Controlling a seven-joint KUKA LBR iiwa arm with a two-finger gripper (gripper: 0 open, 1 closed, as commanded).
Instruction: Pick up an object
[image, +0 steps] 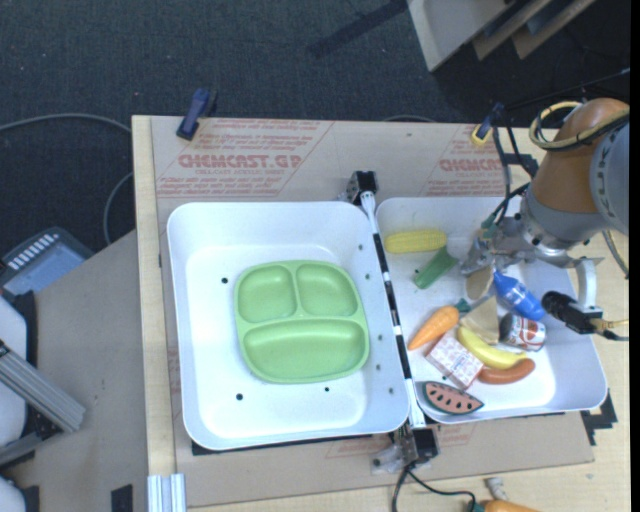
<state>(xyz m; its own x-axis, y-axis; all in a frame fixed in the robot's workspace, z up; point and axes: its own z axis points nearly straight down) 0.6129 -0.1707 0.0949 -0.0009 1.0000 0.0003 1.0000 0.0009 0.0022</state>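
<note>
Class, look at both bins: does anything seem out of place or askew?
One thing: the watermelon slice lies on the right bin's near rim, partly overhanging it. The green plate sits flat in the left bin.

— Any print legible?
— Yes: "CHEMCAST G.P" in red on the brown board under the bins, far left of the gripper and farther back. Smaller red lines below it, too fine to read.
— Anything nearer?
— Same red lettering repeated just behind the gripper, partly hidden, starting "CHEMC".
— On the small things in front of the gripper?
— A label on the can, blurred, unreadable. Red-and-white packet, likewise illegible.
</note>
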